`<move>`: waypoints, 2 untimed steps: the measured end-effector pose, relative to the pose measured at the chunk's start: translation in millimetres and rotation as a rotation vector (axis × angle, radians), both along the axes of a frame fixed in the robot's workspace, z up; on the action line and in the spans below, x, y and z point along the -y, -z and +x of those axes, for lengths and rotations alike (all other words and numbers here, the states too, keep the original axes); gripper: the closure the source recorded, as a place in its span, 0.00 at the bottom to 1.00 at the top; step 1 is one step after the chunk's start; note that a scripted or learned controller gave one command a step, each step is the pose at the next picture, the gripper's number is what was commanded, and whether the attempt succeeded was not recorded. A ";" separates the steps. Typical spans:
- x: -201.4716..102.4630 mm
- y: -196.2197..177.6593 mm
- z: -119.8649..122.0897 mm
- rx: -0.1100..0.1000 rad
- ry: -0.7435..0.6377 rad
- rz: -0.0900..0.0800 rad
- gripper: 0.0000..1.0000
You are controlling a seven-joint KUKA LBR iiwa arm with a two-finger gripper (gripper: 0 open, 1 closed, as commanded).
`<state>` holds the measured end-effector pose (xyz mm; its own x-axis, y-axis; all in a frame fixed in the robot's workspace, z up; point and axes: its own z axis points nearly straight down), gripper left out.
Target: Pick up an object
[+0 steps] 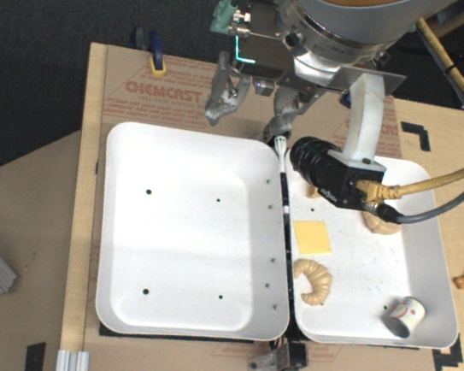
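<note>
In the right bin [438,280] lie the things open to picking: a flat yellow square like a cheese slice [312,236] near the bin's middle, a tan curved croissant-shaped piece [313,282] just below it, and a small white and grey cup-like object [403,315] tipped on its side in the near right corner. A further tan piece [380,222] shows partly under the black cylinder [329,172] mounted on the arm, with a brass fitting and a tan hose running off to the right; what that tan piece is cannot be told, since most of it is covered. The left bin [125,208] shows bare white floor with a few dark dots. The claw [251,110] hangs above the far edge of the bins, over the brown cardboard sheet [106,101] on the tabletop, its two grey fingers [224,101] spread apart with nothing between them. One finger stands just above the black divider where the two bins meet. The yellow square and the croissant-shaped piece lie close to that divider, apart from each other and well apart from the claw. A blue and yellow clip [156,52] sits at the cardboard's far left corner.
</note>
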<state>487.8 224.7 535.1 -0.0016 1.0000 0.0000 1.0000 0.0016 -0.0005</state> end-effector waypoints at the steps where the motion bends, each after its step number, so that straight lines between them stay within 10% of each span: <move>1: -0.9 -11.0 0.2 0.004 -0.002 0.002 1.00; 2: 0.5 148.2 -10.9 -0.017 0.003 -0.008 1.00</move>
<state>477.0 224.2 387.0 0.0011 1.0000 -0.0083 0.9998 -0.0013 -0.0176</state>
